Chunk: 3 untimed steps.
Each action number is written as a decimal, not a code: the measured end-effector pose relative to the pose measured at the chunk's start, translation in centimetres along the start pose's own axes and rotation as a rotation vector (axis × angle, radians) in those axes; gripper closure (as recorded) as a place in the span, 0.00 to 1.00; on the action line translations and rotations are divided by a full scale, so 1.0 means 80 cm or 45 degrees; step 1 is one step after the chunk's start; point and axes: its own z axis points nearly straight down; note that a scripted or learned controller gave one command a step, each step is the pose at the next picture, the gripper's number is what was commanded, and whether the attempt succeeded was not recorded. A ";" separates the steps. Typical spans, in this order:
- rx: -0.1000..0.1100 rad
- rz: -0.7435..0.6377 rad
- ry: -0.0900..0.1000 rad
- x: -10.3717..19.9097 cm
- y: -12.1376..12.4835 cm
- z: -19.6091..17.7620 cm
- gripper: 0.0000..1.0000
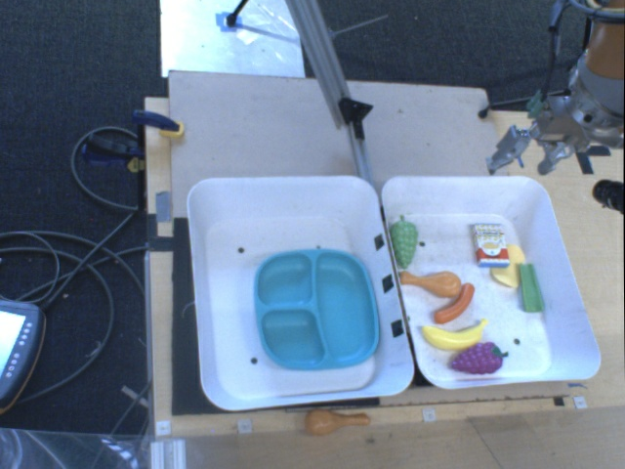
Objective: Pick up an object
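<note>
Toy food [459, 301] fills the right bin [566, 262]; my gripper [532, 152] hangs open and empty at its one o'clock.

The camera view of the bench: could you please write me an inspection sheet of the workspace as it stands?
Surface: bench bears two white bins side by side, left bin and right bin.
Job's things: right bin holds green leafy toy, drumstick, sausage, banana, grapes, fries box, yellow wedge, green stick.
Clutter: blue divided tray in left bin; second drumstick on the bench's front edge, outside the bins.
Grippers: tool open, above the right bin's far rim, holding nothing.
Cables: loops on the floor at left.
Surroundings: dark carpet, tripod pole.
</note>
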 end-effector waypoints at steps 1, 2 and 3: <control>0.000 0.000 -0.001 0.000 0.000 0.000 0.00; 0.004 0.000 0.000 0.009 0.005 0.057 0.00; 0.004 0.002 0.000 0.006 0.012 0.112 0.00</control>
